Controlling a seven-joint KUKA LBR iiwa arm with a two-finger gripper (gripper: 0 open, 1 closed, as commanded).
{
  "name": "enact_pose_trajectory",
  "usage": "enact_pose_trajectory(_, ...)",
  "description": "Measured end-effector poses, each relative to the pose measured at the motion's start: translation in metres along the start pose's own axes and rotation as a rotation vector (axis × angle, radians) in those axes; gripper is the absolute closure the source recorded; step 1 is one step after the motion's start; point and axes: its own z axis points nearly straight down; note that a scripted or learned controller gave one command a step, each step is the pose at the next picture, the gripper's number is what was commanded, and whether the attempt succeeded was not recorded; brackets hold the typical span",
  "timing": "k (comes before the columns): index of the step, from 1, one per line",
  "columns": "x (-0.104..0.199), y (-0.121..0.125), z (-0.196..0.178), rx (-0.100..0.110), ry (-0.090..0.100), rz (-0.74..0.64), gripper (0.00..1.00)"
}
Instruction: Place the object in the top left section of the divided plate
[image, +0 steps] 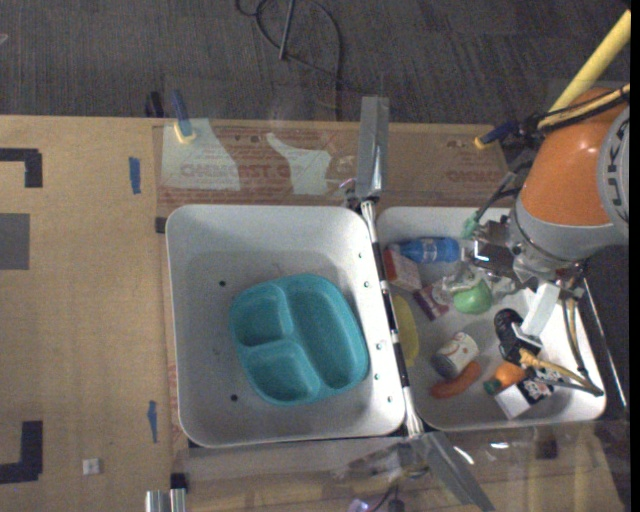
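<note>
The gripper (477, 274) hangs over the right bin (590, 395), low among the clutter. Whether it is spread or pressed together cannot be told from this slant, and nothing can be seen pinched in it.

Just below its tip, touching or nearly so, lies a small green round object (471, 298); it is glossy and apple-like, partly covered by the gripper's body. The divided plate (298, 340) lies well to the gripper's left and a little nearer the camera, in the left bin (200, 250). It is teal and rounded, turned at an angle, with three sections. Its top left section (262, 318) shows bare teal.

Just left of the gripper sits a blue bottle (428, 248). Below it are a white cup-like item (456, 352) and an orange-red piece (456, 382).
</note>
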Motion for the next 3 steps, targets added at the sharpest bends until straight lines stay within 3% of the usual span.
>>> enact_pose_trajectory(1, 0.041, -0.043, 0.037, 0.002, 0.001, -0.144, 1.00)
enact_pose_trajectory(2, 0.131, -0.050, 0.031, -0.002, 0.001, -0.294, 1.00)
enact_pose_trajectory(3, 0.152, -0.074, 0.114, -0.012, 0.005, -0.443, 1.00)
